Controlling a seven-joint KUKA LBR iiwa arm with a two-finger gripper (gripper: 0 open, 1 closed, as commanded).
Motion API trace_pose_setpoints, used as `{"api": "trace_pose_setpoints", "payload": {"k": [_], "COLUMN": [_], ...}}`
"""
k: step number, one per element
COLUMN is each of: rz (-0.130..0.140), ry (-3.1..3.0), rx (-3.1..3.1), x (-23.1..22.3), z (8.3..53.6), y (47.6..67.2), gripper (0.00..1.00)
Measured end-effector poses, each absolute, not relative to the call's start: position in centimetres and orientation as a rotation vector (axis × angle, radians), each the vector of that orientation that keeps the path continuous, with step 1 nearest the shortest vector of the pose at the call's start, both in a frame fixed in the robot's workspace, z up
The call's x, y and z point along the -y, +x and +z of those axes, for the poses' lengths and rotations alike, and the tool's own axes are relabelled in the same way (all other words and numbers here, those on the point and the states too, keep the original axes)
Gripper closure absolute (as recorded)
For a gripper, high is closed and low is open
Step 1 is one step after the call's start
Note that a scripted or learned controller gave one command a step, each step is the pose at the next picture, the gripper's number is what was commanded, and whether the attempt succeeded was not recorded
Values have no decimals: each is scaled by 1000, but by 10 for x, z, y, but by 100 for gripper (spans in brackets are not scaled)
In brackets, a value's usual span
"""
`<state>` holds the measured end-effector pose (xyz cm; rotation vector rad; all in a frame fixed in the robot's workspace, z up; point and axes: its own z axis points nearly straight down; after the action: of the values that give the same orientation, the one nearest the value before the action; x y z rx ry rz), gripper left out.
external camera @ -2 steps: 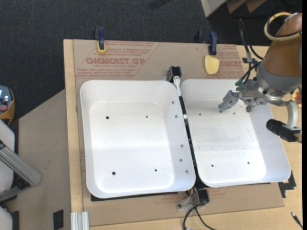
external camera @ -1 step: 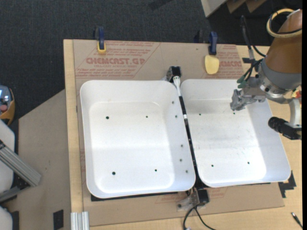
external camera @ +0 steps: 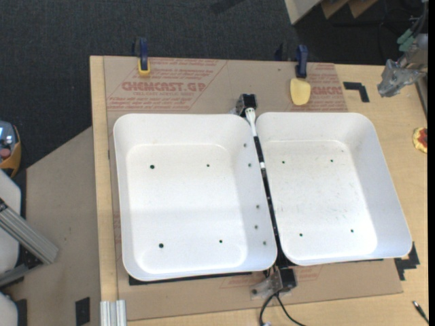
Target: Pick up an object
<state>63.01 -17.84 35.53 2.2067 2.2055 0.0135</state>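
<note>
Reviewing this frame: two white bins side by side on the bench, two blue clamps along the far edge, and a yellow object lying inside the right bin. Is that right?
Not quite. The camera view shows the yellow object on the bench board behind the right bin, just below the right-hand blue clamp, not inside the bin. The left bin and the other blue clamp are as you describe.

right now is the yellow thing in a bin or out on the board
Out. The yellow thing lies on the brown board, just beyond the far rim of the right bin, below a blue clamp.

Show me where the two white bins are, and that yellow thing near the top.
left bin (external camera: 129, 148), camera view, on its left wall.
right bin (external camera: 384, 175), camera view, on its right wall.
yellow thing (external camera: 300, 92), camera view, on its middle, behind the right bin.
</note>
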Motion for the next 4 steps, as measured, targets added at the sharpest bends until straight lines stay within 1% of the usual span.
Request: {"api": "trace_pose_setpoints", "payload": {"k": [1,2,3,4], "rz": [-2,9,4,-5], "ry": [2219,2212,2218,2223], "rx": [-2227,-2217,-2211,-2228], "x": [139,135,226,193], "z": [285,379,419,325], "y": [668,667,667,664], "gripper": [100,100,100,100]}}
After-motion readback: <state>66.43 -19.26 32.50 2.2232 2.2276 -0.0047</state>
